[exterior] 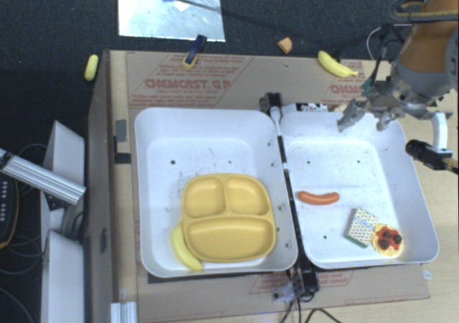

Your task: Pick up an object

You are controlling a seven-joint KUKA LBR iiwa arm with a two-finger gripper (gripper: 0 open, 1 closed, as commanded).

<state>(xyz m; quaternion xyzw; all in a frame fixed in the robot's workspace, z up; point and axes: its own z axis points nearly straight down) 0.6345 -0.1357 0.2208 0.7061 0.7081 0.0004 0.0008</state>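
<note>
the toy sausage (318,197) lies alone mid-floor of the right bin (419,192), likely light, stiff and slick; grip across its narrow middle. the hand (366,116) hovers open and empty over the bin's far rim.

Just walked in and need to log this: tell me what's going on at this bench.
The arm's pincer hangs open over the far edge of the right bin, holding nothing. In that bin lie a hot dog, a small patterned box and a pizza slice. The left bin holds a yellow divided tray with a banana beside it.
</note>
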